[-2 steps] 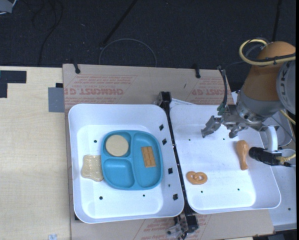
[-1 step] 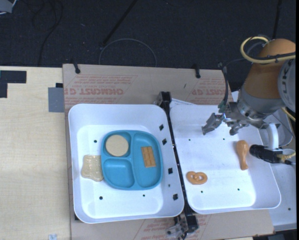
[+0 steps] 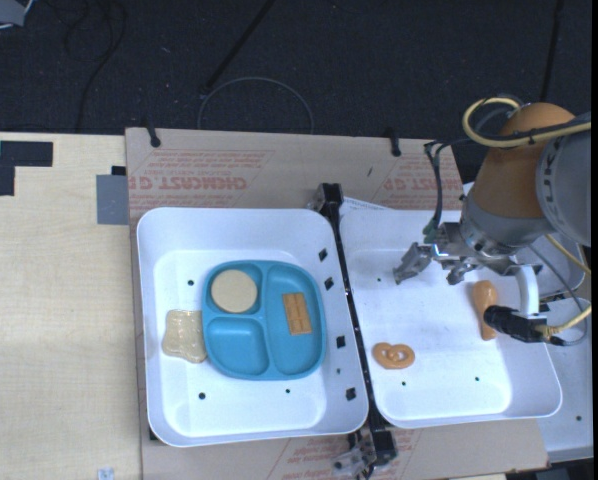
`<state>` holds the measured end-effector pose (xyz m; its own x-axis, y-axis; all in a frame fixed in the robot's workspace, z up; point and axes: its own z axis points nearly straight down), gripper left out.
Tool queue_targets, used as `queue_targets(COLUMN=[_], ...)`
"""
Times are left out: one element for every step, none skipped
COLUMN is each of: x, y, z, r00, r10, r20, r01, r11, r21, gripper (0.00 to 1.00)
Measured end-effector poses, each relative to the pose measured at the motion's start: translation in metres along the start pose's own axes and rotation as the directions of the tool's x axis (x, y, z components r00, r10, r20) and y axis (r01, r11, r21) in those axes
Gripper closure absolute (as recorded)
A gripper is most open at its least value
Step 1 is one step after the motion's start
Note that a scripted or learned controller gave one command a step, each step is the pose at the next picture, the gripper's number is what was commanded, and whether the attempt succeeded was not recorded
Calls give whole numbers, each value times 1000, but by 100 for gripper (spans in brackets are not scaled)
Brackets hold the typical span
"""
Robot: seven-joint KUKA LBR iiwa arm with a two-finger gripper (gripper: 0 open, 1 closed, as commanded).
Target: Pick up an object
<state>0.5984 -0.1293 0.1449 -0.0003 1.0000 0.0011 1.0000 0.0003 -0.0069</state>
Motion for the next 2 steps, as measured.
queue_targets(x=[1, 0], y=[-1, 0], z=[54, 41], r00=[1000, 1000], r10=[1, 3], r20=[-1, 0], r01=[-1, -3], r11=[1000, 1000], r21=[1, -1], gripper=[0, 100])
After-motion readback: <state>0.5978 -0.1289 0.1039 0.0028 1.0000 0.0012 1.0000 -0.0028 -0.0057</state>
